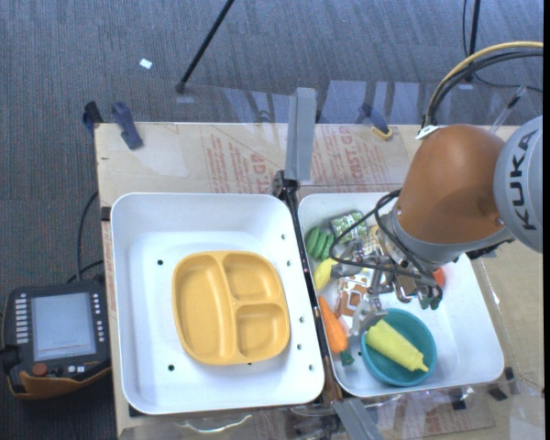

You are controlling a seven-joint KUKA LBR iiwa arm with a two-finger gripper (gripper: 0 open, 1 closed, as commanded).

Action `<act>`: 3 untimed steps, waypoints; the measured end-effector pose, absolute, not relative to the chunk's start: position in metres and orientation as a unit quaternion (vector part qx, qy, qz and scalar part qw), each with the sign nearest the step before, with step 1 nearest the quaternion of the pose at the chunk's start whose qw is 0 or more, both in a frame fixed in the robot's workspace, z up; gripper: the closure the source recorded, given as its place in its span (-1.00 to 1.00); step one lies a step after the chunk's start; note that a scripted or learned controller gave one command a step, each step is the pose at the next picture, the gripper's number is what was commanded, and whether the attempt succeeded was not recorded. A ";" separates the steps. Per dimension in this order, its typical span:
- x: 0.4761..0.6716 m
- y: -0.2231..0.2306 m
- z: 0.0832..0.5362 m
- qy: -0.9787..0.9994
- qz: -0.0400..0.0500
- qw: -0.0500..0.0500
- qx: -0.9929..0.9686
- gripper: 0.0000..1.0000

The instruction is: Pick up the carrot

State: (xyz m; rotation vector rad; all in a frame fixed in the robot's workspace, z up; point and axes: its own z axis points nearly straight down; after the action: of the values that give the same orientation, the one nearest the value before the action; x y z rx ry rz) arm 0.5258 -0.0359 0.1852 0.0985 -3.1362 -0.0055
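The arm (467, 195) reaches in from the right and bends down over the right bin (481, 337), its gripper (371, 287) low among the clutter; whether it is open cannot be told. The carrot (334, 330) lies along that bin's left wall, near the front, beside a blue bowl (385, 365).

**Readable markings**

"KUKA" stands in black capitals on the grey arm (532, 191), up and to the right of the gripper (385, 287), the letters running down the casing. Red print runs across the cardboard sheet (229, 159) behind the bins, up and left of the gripper; it lies upside down and reversed and cannot be read with certainty. The pendant (60, 333), far left of the gripper, shows a lit screen, its text too small to read.
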 end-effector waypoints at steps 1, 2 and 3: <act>0.482 0.007 0.187 -0.996 -0.001 0.001 0.088 -1.00; 0.500 0.017 0.186 -0.999 0.000 0.001 -0.044 -1.00; 0.476 0.021 0.187 -1.000 0.000 0.002 0.001 -1.00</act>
State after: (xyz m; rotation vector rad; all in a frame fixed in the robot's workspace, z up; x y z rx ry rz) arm 0.4756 0.0205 0.1866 0.0021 -3.1386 -0.0007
